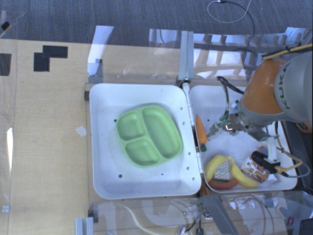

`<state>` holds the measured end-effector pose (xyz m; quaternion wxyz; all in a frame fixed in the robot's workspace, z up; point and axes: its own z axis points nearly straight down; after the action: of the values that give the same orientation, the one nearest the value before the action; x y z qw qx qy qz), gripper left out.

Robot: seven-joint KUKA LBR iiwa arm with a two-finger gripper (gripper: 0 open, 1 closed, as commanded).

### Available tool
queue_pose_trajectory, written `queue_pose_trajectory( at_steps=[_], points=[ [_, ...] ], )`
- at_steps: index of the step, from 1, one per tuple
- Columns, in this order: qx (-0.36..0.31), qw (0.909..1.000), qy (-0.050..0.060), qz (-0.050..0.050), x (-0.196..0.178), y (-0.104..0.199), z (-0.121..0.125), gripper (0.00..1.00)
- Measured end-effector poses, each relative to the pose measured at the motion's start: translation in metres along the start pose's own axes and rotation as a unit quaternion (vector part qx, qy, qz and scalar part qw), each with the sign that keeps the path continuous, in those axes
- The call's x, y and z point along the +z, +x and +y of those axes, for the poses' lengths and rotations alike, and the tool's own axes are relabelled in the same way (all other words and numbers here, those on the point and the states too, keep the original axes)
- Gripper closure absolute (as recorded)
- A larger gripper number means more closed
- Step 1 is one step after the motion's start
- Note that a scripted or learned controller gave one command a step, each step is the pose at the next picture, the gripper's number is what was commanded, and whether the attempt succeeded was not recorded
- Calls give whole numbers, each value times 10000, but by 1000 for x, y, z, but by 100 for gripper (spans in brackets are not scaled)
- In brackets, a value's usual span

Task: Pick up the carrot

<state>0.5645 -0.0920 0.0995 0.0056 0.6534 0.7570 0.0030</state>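
Note:
The carrot (201, 130) is a small orange piece lying along the left wall of the right bin (211, 98), next to the divider between the bins. My gripper (218, 127) hangs just to the right of the carrot, low over the bin floor, below the grey arm with its orange band (264, 89). I cannot make out how its fingers stand, and nothing shows between them.
The left bin (105, 180) holds a green divided plate (149, 135). At the front of the right bin lie a yellow banana (247, 179), a red item (222, 183), a grey wedge (223, 170) and a small printed packet (255, 168). Cables run beside the arm.

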Motion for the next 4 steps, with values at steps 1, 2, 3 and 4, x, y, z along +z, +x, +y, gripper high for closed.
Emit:
queue_pose_trajectory(
  at_steps=[1,2,3,4],
  points=[
    [-12,10000,-15,3,-10,1,2,100],
    [302,9995,28,12,-75,-18,27,100],
    [891,9960,32,14,-108,26,31,100],
    [964,9953,36,11,-106,31,82,100]
  ],
)
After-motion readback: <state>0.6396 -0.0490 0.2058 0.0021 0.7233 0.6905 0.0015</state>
